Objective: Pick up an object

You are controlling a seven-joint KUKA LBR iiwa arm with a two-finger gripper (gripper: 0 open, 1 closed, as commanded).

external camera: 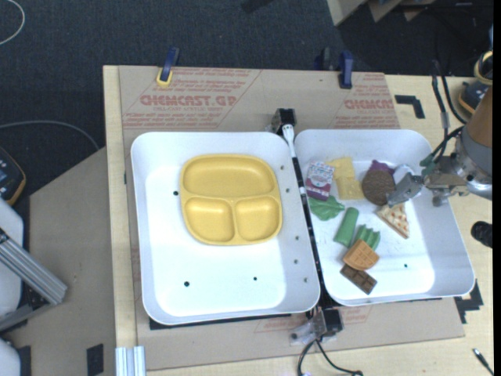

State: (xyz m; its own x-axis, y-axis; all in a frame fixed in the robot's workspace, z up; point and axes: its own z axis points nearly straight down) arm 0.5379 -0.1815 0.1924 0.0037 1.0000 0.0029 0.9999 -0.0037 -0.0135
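The right bin (438, 269) holds several toy food pieces. A brown round patty (378, 185) lies near its middle, with a purple piece (382, 165) just behind it and a pizza slice (396, 220) in front. My gripper (406, 188) hangs low over the bin, right beside the patty's right edge and above the pizza slice. Further left lie a pink-and-white packet (319, 177), a yellow cheese slab (345, 177), a green leaf (325, 207), a green cucumber stick (347, 226), an orange cracker (361, 254) and a chocolate bar (358, 277).
The left bin (156, 272) bears a yellow divided plate (231, 197). A raised divider (301, 210) runs between the two bins. The arm's wrist (477, 163) reaches in over the right bin's right wall. Clamps (345, 67) sit on the bench's far edge.
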